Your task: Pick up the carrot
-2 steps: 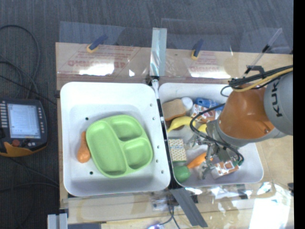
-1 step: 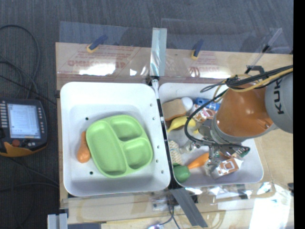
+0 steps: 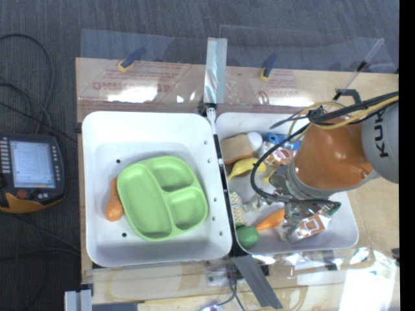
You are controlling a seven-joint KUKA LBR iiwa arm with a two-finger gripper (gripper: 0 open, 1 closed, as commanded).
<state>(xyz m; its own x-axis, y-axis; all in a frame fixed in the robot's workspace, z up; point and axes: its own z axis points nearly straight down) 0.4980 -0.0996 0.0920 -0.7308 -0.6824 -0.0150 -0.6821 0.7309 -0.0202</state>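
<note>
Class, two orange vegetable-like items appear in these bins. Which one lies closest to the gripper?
The orange carrot in the right bin, lying just beside the gripper. The other orange piece sits far off in the left bin, tucked against the green divided plate.

My arm is grey, banded orange. I see white bins, a lime-green tray, an orange carrot, a yellow banana.

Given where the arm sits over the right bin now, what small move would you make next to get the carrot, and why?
I would probably ease the claw a little left and down onto the carrot. The carrot lies in the right bin just left of the claw, beside a green ball, with nothing seen gripped yet.
</note>
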